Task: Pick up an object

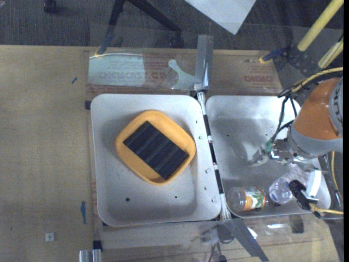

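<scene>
A yellow-orange dish (pixel 155 145) with a dark ribbed rectangular insert lies tilted in the middle of the left bin (pixel 109 201). In the right bin (pixel 234 119), a small clear jar with an orange label (pixel 248 198) lies on its side at the near edge. A crumpled clear plastic piece (pixel 281 190) rests just to its right. My gripper (pixel 262 156) hangs low over the middle-right of the right bin, above and slightly right of the jar, apart from it. Nothing shows in its grasp.
The grey arm with its orange band (pixel 319 119) and its cables cover the right bin's right side. A metal divider (pixel 210 146) separates the bins. Taped clear sheets lie on the bench behind the bins.
</scene>
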`<state>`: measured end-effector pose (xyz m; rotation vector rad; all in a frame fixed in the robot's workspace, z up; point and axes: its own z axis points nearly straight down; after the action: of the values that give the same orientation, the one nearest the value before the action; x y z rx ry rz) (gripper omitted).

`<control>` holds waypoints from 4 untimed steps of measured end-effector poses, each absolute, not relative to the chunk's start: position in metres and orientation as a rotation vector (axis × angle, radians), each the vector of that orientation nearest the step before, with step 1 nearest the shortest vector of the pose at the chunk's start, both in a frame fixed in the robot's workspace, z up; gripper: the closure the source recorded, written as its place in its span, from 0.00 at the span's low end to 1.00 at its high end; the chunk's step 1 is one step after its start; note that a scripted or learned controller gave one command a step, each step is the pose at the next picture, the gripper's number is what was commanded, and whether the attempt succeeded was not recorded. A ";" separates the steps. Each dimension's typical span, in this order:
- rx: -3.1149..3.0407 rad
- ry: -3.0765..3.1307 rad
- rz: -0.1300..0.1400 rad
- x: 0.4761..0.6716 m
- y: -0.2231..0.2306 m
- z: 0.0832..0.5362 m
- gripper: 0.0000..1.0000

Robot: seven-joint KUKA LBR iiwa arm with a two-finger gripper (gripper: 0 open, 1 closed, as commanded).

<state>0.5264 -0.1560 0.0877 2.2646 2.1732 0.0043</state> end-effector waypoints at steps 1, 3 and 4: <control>1.959 2.442 0.009 0.572 -0.098 0.088 0.00; 2.020 2.402 0.005 0.517 -0.133 0.088 0.00; 2.001 2.418 0.000 0.649 -0.133 0.100 0.00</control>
<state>0.6487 -0.1329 0.0996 2.0010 2.4176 0.0001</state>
